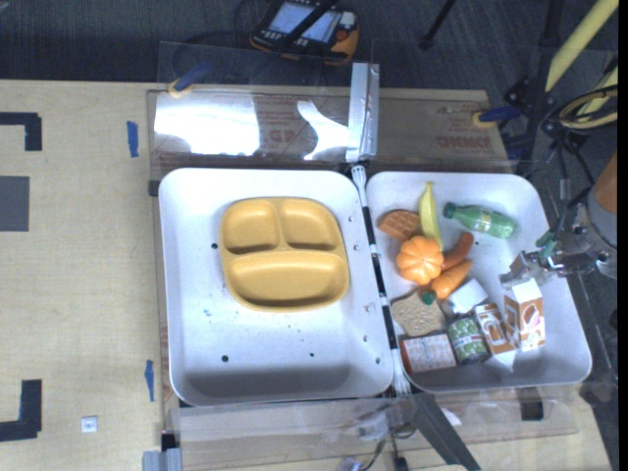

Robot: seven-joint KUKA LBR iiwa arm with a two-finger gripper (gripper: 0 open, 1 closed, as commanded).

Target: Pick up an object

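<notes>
Your tabletop [78, 263] carries two white bins side by side: left bin [186, 341], right bin [559, 361]. Blue tape marks [131, 137] sit left.

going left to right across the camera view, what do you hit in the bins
yellow tray → pumpkin → green bottle → carton → gripper

Print on the cardboard [461, 130] behind the bins, the carton [527, 320], the can [467, 341], seemingly unreadable
</notes>
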